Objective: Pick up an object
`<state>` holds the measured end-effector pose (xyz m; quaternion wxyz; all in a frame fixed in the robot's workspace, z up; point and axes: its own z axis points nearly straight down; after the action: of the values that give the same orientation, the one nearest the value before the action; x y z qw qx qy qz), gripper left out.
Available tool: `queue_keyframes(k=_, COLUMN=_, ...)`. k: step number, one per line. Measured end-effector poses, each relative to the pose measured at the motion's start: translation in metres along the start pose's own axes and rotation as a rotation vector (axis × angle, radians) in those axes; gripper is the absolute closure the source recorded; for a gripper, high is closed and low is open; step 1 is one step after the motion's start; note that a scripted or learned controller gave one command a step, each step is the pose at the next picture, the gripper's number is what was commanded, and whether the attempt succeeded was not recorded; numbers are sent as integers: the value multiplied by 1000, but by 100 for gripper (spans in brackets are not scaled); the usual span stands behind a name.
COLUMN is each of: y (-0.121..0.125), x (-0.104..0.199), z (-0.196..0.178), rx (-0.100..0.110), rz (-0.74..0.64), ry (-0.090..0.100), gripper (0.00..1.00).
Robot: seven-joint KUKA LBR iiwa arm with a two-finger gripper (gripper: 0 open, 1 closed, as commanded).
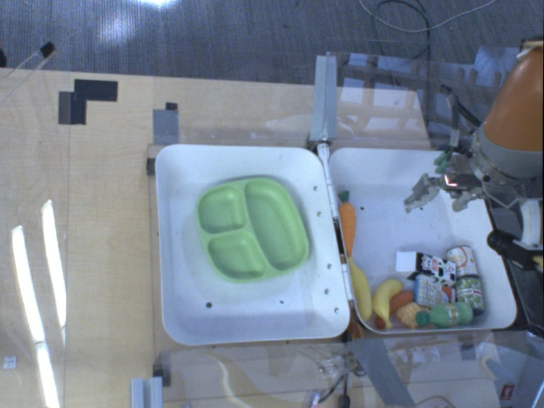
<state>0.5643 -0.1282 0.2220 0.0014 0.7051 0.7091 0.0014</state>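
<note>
- Right now I see the gripper (435,187) hanging over the upper part of the right bin (384,170), fingers spread with nothing between them.
- Below it, the pickable things crowd that bin's lower end: a banana (385,299), a green bottle (448,314), a small carton (433,280).
- A carrot (347,222) lies along the bin's left wall.
- My left bin (178,253) holds a green divided plate (252,227).
- Some small packages beside the bottle are, I think, tins; too blurred to tell.

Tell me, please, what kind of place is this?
Probably a robot test bench in a lab. Two white bins sit side by side: the left bin holds a green divided plate, the right bin holds toy food, and the gripper hangs above it.
</note>
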Motion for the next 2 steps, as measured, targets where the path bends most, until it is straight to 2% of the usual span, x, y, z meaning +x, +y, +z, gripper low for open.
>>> queue_keyframes(k=1, y=-69, x=-25, z=124, rx=-5, rz=94, ry=0, gripper=0)
queue_keyframes(k=2, y=-73, x=-17, z=132, rx=-12, rz=84, ry=-4, gripper=0)
